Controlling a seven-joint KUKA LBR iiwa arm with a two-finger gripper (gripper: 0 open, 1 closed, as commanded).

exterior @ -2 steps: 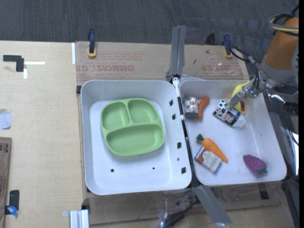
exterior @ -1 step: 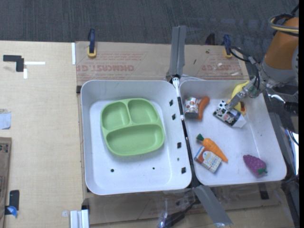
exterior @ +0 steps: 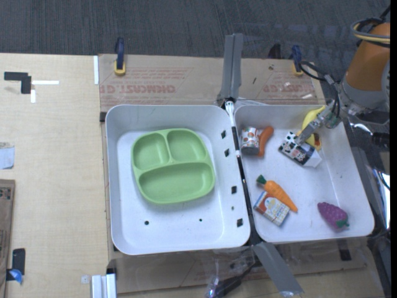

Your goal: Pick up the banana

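Note:
The yellow banana [exterior: 309, 118] lies in the far right part of the right bin [exterior: 356, 166], next to a white box with black dots [exterior: 298, 150]. My gripper [exterior: 308, 133] reaches in from the upper right and sits low, right over the banana, covering its middle. Yellow shows on both sides of the gripper tip. The grey arm with its orange band [exterior: 367, 64] rises behind it at the right edge.
The right bin also holds a small can [exterior: 250, 139], an orange sausage-like piece [exterior: 265, 139], a carrot [exterior: 278, 192], a small carton [exterior: 272, 208] and purple grapes [exterior: 333, 215]. A green divided plate [exterior: 173, 165] lies in the left bin [exterior: 118, 185].

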